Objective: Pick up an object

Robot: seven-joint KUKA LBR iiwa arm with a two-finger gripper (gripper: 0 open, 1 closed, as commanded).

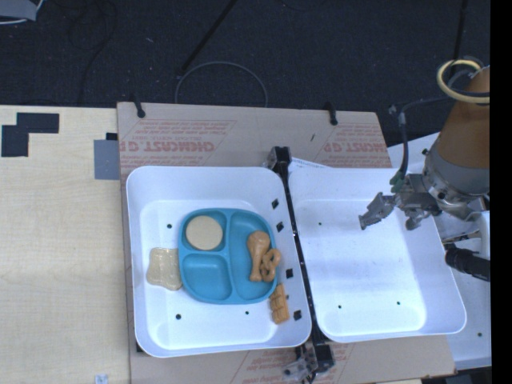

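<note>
White plastic makes up both shallow bins on the bench. In the left bin, nearest the lower rim, a small tan pastry-like piece lies against the divider side, just beside the lower right corner of a blue sectioned tray. A pale beige flat piece — it looks like a slice of bread — rests on the bin floor touching the tray's left edge. On the tray, a twisted golden-brown pretzel-like piece fills the right compartment, and a round cream-coloured disc sits in the upper left compartment; the lower left compartment shows bare blue. The right bin lies just across the black clips of the divider. Above its upper right part hangs the gripper, its two grey fingers spread apart with nothing between them — well apart from every piece in the left bin. The orange-banded arm rises behind it at the right. Farther back, brown cardboard with red print lies under both bins, beside a light wooden tabletop.
</note>
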